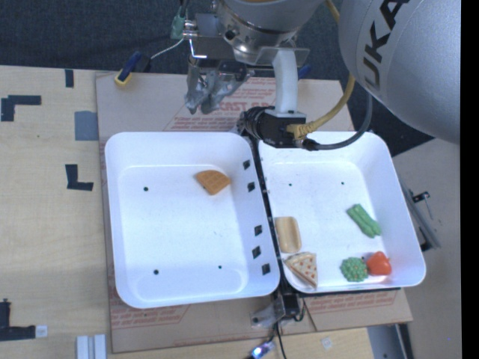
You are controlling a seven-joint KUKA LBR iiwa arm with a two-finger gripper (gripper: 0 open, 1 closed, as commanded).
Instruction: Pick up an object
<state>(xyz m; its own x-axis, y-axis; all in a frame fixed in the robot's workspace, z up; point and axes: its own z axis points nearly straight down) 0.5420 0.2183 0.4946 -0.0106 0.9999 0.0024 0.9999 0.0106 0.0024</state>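
Up beyond the bins' far rim, the gripper [212, 96] hangs with fingers nearly together, gripping nothing. Below it, the orange bread piece [213, 181] lies in the left bin [120, 200].

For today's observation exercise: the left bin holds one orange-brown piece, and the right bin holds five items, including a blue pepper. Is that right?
One detail is wrong: the pepper is green, not blue, as the camera view shows. The left bin does hold one orange-brown piece, and the right bin holds five items.
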